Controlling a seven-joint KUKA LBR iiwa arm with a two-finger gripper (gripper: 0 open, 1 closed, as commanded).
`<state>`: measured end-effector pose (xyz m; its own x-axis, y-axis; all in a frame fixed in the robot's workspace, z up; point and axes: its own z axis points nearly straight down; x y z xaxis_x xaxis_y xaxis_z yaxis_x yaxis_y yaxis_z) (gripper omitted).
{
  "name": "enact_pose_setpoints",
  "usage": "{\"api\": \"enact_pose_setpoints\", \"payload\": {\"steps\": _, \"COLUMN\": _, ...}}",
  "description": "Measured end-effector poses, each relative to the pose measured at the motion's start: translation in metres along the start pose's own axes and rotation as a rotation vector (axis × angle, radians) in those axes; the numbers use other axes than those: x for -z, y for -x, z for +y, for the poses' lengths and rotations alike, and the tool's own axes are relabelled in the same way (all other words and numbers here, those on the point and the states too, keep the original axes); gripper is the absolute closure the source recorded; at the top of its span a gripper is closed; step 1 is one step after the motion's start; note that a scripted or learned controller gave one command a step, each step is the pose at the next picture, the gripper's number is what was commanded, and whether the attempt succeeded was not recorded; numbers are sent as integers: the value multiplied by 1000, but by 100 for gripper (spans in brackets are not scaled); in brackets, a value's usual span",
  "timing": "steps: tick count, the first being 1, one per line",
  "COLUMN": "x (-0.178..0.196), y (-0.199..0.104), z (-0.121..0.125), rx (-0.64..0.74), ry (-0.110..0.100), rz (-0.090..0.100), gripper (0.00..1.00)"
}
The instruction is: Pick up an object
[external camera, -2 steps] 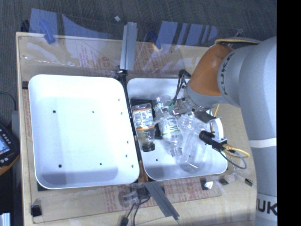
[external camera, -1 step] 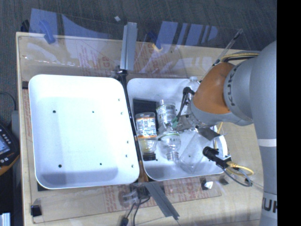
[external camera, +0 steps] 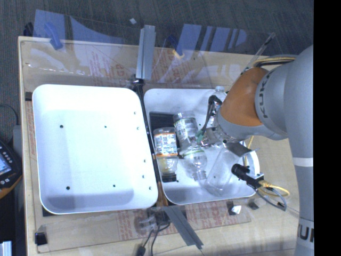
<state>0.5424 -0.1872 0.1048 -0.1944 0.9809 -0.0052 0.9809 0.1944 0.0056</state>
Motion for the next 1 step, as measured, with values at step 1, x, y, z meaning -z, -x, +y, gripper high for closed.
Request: {"api": "enact_pose_setpoints", "payload": {"steps": 1, "x": 83, "y": -2, "z": 60, "rx": -206, "ry": -9, "rz": 5, "gripper": 100}}
